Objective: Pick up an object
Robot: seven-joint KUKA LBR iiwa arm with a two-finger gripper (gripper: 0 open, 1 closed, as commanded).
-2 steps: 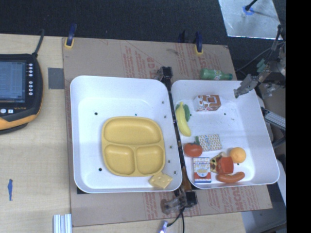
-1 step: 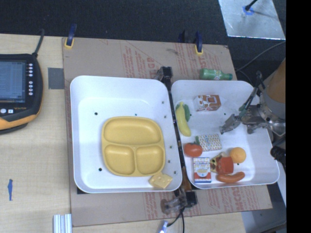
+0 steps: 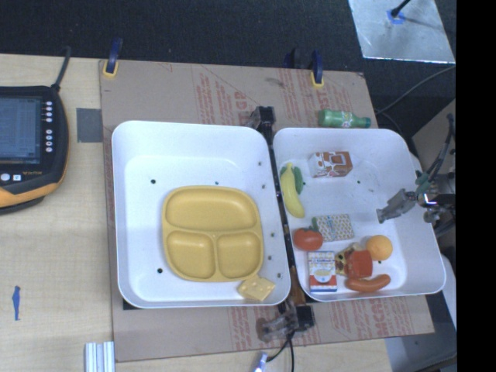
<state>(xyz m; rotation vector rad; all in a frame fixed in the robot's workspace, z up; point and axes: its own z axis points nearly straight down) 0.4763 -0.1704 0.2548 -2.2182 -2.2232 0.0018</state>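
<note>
Camera view: the gripper enters from the right edge over the right bin; whether it is parted or holding anything cannot be told. Nearest, just below it, sits an orange, likely light, smooth, best taken across its width. Beyond lie a patterned packet, tomato, sausage and banana. Farthest, the left bin holds a yellow divided plate.

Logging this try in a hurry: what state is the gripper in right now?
Gripper: above the right bin, holding nothing visible; open or shut cannot be told.
</note>
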